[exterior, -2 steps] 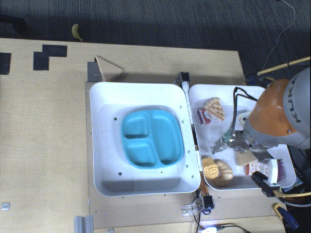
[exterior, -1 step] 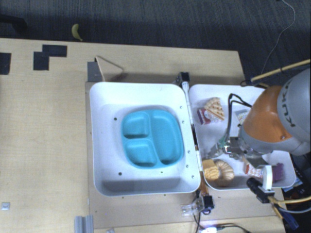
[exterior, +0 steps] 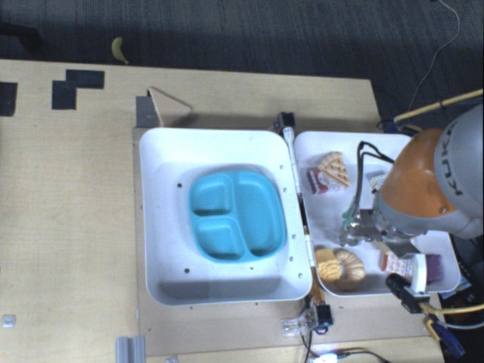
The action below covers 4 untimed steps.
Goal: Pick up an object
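Jaws (exterior: pixel 355 231): you cannot tell if apart or together; they hang low in the right bin (exterior: pixel 318 148).
Bread (exterior: pixel 339 266): just below-left of them, lower bin corner.
Tube (exterior: pixel 404 267): below-right, lying across.

Single fixed camera above the bench (exterior: pixel 68 225), looking down aslant, both bins (exterior: pixel 155 203) framed

Arm (exterior: pixel 435 184) hides jaws, right bin's (exterior: pixel 318 146) middle.

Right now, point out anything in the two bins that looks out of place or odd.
Nothing stands out. The blue tray sits flat in the left bin. In the right bin the snack packet, the pastry and the tube lie loose, with no spill or visible damage.
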Available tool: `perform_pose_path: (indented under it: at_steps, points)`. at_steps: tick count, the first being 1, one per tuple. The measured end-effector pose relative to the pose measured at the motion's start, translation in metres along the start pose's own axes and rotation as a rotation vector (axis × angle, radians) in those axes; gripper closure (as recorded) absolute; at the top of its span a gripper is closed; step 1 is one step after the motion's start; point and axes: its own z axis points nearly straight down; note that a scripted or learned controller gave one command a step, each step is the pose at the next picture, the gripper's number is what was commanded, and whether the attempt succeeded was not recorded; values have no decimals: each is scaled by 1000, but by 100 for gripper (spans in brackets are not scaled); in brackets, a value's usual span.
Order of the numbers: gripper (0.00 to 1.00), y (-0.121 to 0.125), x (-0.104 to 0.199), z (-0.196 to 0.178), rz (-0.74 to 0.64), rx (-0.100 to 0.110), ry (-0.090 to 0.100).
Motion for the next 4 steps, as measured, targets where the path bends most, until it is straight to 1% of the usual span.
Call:
perform_pose_path:
  at_steps: [1, 2, 3, 4]
  points:
    - [0, 0, 0, 0, 0, 0, 0]
    - [0, -3, 1, 12, 0, 9, 2]
    - [100, -1, 1, 0, -1, 3, 2]
    - [0, -1, 1, 0, 0, 3, 2]
